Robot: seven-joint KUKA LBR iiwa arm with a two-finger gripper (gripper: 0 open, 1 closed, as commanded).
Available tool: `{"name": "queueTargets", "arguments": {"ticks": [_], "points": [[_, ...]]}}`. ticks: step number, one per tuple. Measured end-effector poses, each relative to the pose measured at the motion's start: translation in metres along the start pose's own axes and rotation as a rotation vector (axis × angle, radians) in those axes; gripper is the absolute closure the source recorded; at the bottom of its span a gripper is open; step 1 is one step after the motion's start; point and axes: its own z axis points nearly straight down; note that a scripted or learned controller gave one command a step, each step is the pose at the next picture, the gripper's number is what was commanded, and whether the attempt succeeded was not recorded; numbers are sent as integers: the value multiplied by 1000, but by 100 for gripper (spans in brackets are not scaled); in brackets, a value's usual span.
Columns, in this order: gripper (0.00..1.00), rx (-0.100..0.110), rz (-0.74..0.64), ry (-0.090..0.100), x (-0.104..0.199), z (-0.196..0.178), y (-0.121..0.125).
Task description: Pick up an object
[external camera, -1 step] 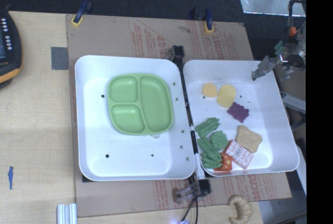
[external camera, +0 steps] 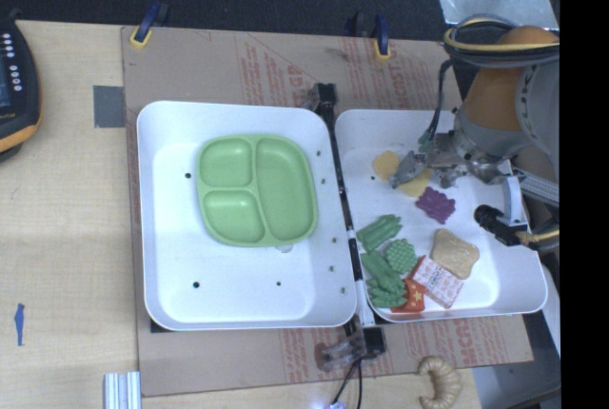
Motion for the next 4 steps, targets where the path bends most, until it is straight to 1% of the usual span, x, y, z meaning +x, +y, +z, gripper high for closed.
{"name": "queueTargets", "arguments": {"ticks": [1, 2, 3, 4], "points": [[0, -23, 9, -10, -58, -108, 30], [0, -2, 2, 0, -7, -14, 9], [0, -16, 8, -6, -45, -51, 40], [0, -5, 2, -2, -5, -7, 16]]}}
